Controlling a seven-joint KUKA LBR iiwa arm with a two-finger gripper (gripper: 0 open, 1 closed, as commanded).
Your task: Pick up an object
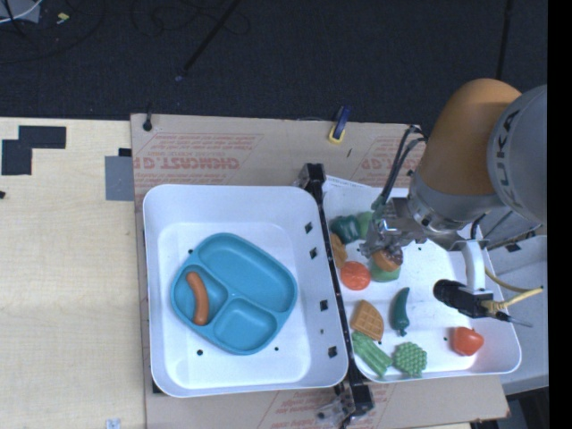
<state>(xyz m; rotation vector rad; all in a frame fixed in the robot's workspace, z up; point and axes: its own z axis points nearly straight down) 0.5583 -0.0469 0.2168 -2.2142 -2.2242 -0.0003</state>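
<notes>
Orange-and-green toy (pixel 386 264) lay in right bin (pixel 500 360), upper-left area, directly beneath gripper (pixel 386 239), touching or nearly so. Finger state: could not tell. Red tomato (pixel 356 276) just beside, lower-left.

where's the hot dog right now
The hot dog lies in the left compartment of the blue tray, inside the left white bin.
</notes>
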